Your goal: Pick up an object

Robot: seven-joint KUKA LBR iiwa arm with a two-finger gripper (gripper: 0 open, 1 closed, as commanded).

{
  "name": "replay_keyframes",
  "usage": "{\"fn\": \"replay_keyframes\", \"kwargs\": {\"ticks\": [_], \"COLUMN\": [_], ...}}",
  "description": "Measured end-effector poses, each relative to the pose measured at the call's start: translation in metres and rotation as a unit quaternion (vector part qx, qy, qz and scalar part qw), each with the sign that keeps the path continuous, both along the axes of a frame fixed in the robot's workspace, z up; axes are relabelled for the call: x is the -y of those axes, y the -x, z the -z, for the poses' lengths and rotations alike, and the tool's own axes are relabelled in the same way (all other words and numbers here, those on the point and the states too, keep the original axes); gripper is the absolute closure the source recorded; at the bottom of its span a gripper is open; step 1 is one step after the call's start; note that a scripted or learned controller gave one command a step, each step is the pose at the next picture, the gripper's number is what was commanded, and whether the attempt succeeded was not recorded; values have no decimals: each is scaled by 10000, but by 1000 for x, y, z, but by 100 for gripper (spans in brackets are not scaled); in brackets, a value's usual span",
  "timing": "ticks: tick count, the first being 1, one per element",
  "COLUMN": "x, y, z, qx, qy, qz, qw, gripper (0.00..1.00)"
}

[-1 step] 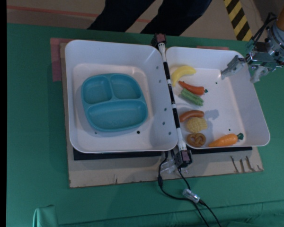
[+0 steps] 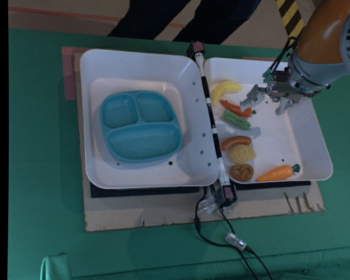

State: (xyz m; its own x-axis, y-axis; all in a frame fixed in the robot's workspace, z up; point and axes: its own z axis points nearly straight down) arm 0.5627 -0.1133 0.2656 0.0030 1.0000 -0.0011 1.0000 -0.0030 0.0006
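You see gripper [image 2: 267, 100] over right bin [image 2: 315, 150], fingers spread, pinching nothing; just left lie banana [image 2: 225, 88], small carrot [image 2: 235, 108], green pod [image 2: 236, 120].

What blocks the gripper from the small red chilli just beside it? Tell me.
Nothing visible does. The gripper hovers with open fingers over the right bin, next to the chilli. The green pod and banana lie beside the chilli, not on it.
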Motion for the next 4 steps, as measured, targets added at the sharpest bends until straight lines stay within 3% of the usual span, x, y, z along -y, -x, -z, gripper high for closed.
{"fn": "replay_keyframes", "kwargs": {"ticks": [1,2,3,4], "x": [16,17,37,35], "y": [-15,-16,-42,-1], "z": [70,59,-18,-44], "qx": [15,34,14,3], "qy": [4,13,9,2], "qz": [0,15,0,4], "qw": [10000,10000,10000,10000], "gripper": [0,100,100,100]}}
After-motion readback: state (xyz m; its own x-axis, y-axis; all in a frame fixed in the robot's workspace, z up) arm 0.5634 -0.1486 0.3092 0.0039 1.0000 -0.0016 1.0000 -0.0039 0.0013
